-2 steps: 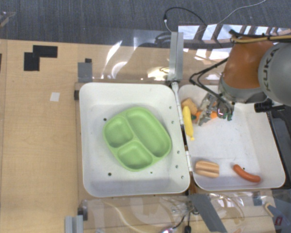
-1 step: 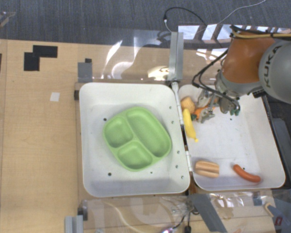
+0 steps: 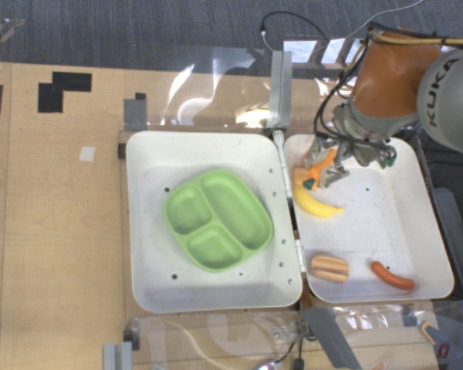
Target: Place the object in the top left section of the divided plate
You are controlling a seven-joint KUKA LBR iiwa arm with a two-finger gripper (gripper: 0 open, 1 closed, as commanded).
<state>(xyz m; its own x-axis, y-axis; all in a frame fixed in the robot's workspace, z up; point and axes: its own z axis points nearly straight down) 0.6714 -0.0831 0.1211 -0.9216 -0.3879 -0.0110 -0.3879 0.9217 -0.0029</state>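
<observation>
A green divided plate (image 3: 218, 219) lies in the left bin (image 3: 150, 276), turned at a slant, with nothing in its three sections. My gripper (image 3: 333, 168) is low over the far left corner of the right bin (image 3: 405, 206). It is right at an orange carrot toy (image 3: 318, 168) with a green end, which lies against the bin's left wall. The wrist hides how the gripper meets the carrot. A yellow banana (image 3: 315, 203) lies just in front of the carrot.
A hot dog bun (image 3: 329, 267) and a red sausage (image 3: 392, 277) lie near the right bin's front edge. A raised divider wall (image 3: 287, 206) separates the two bins. Cables hang behind the arm at the back.
</observation>
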